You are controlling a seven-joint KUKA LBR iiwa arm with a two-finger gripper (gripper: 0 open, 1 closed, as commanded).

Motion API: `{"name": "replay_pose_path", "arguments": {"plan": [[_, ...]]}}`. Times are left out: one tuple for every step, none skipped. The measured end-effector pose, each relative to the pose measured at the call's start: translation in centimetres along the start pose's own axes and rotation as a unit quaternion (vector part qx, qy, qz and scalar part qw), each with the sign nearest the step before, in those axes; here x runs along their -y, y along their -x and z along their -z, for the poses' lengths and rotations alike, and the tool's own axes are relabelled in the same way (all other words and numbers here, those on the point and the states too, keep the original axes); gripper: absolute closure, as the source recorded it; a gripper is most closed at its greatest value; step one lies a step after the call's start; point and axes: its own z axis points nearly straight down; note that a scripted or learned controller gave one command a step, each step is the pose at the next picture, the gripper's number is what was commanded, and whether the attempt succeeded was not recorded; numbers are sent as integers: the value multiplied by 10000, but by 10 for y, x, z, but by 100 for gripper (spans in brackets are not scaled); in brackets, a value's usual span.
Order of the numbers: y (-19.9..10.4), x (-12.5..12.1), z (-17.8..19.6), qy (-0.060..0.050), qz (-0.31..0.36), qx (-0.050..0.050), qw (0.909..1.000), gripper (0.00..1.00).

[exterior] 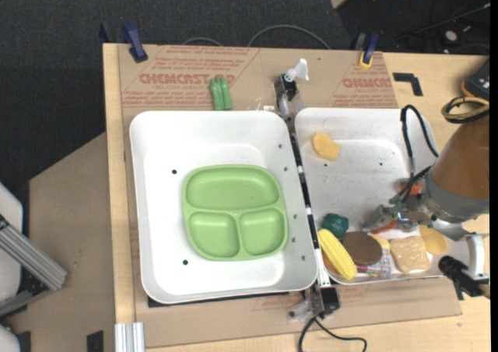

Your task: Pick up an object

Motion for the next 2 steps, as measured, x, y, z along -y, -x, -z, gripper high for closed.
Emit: {"name": "replay_pose_path", "arguments": {"plan": [[-3, -6, 12, 63, 29, 7, 10000, 100], [-91, -5, 106, 87, 87, -8, 9999, 100]]}}
